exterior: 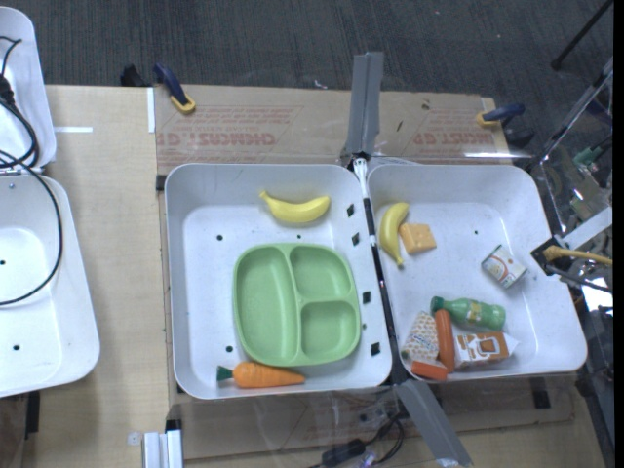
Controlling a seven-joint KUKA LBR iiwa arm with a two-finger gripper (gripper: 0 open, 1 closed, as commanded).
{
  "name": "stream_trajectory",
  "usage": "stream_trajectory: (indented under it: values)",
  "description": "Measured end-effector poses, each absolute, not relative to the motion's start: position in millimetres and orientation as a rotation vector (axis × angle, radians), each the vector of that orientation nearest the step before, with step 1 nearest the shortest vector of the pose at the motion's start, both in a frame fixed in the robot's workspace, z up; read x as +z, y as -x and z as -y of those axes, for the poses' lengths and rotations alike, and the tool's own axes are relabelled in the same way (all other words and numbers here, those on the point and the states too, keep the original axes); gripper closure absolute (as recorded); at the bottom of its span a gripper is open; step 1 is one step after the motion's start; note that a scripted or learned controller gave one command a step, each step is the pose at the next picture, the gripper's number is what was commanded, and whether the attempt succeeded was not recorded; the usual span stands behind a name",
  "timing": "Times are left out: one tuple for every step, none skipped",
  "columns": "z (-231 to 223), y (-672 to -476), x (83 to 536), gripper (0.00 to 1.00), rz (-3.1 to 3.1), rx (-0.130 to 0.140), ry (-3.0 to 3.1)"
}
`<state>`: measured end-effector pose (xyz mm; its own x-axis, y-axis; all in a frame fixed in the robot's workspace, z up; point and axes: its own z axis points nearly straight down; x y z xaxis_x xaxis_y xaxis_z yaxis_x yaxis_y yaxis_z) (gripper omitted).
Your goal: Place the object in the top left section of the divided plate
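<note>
A light green divided plate (297,305) lies in the left bin (185,291). It has one long section on its left and two smaller ones on its right, and nothing lies in any of them. A yellow banana (294,208) rests behind the plate near the bin's far wall. An orange carrot (261,375) lies at the plate's front edge. The right bin (546,213) holds a second banana (392,230), an orange block (418,238), a small can (503,266), a green bottle (471,312), a juice carton (481,349) and a patterned packet (421,337).
A grey post (366,105) stands at the back, where the two bins meet. Clamps (175,88) hold a cardboard sheet on the bench behind the bins. White trays with a black cable (29,144) sit at the far left. Metal framework (580,252) crowds the right edge.
</note>
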<state>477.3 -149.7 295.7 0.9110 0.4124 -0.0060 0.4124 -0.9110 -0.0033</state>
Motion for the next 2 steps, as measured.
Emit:
stream_trajectory:
  values:
    - [210, -477.6, 335, 1.00, 0.326, 0.008, 3.125]
    - [190, -477.2, 252, 1.00, 0.313, 0.009, 3.124]
